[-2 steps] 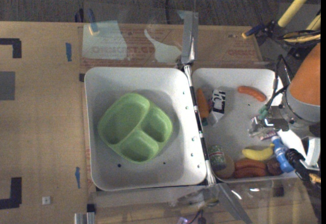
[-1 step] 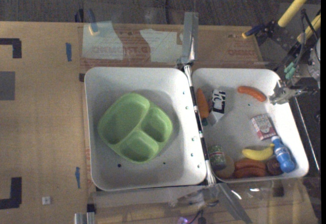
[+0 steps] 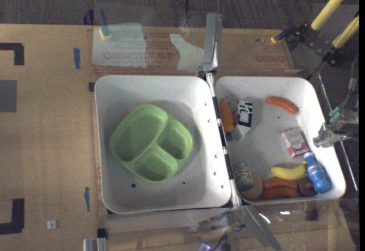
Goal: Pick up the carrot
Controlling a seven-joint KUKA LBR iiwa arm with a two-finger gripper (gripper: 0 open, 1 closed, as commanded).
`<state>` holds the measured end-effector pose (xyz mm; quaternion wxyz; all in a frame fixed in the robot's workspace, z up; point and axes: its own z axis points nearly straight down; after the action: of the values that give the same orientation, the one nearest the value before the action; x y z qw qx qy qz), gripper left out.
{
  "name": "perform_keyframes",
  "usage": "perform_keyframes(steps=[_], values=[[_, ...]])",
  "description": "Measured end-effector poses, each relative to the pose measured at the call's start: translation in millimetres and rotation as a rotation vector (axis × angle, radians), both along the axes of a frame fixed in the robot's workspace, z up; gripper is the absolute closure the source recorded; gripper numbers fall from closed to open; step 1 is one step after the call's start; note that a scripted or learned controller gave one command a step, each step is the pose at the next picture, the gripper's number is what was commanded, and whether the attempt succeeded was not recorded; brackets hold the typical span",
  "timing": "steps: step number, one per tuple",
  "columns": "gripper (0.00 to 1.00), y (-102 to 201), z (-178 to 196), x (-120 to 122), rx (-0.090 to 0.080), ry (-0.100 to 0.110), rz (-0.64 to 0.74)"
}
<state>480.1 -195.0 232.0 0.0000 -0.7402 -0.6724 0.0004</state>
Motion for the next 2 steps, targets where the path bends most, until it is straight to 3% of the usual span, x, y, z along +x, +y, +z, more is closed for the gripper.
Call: perform_keyframes(steps=[1,2], values=[[1.0,-11.2,-30.2,-0.5,0.001,0.001,0.092],[1.0,-12.0,-19.9,0.3,-0.001,-0.002,0.092]])
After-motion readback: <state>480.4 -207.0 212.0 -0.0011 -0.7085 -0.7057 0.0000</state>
